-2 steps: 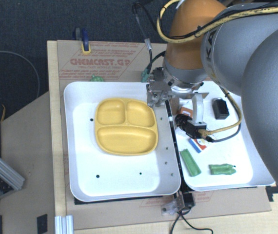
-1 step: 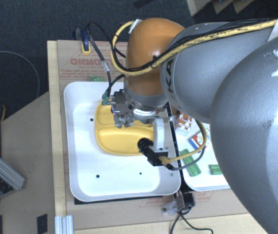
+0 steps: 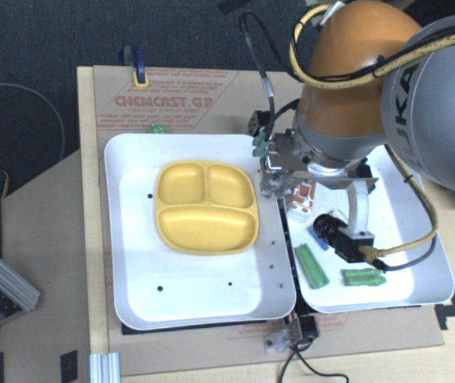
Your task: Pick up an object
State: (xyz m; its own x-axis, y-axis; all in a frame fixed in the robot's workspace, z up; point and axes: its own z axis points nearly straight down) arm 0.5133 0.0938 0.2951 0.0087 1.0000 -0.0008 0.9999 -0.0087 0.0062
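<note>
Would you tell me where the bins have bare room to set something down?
The left bin is bare between the yellow plate and its near rim. The right bin is crowded: the arm overhangs it, with two green pieces near its front.

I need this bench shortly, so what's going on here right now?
A robot arm reaches in from the right, with its gripper low over the right bin, near the edge shared with the left bin. A long green piece and a short green piece lie loose in the right bin. A yellow divided plate lies in the left bin. Whether anything is grasped cannot be told.
</note>
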